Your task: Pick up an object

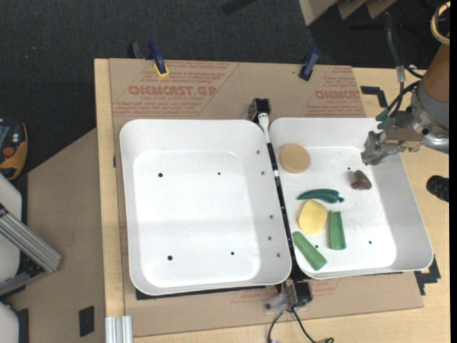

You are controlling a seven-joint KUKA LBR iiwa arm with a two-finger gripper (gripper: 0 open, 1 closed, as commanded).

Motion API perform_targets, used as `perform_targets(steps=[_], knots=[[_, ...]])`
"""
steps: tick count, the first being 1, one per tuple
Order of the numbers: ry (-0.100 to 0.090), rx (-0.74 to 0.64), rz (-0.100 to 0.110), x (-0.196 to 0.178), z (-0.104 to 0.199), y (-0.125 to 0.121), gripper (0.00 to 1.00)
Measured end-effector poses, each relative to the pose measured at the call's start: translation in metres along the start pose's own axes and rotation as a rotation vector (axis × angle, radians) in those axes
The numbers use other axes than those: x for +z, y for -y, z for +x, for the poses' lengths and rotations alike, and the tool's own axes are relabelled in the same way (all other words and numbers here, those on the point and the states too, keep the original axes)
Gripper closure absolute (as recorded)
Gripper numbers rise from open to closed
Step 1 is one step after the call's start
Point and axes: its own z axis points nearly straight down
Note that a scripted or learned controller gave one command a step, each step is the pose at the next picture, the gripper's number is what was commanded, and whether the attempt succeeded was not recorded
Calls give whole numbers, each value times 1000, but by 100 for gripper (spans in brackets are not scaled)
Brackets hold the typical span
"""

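Left bin [136,191]: you see bare white floor.
Right bin [400,241]: tan disc [294,158], yellow lump [312,217], green pieces [335,230], brown object [360,181] near its far right edge.
Gripper [374,156]: over that far right corner; you cannot tell how the jaws stand.

A single fixed camera looks down at a slant from above the desk [214,84], far enough back to take in both white bins: the left bin [193,138] fills the frame's centre, the right bin [400,213] sits right of centre, and dark floor [71,20] crosses the top.
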Motion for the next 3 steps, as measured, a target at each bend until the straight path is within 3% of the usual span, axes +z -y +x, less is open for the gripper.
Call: perform_targets(steps=[1, 2, 3], knots=[[0, -6, -10, -98, 51, -26, 100], [-1, 7, 4, -134, -7, 69, 100], [0, -6, -4, -161, 80, 9, 100]])
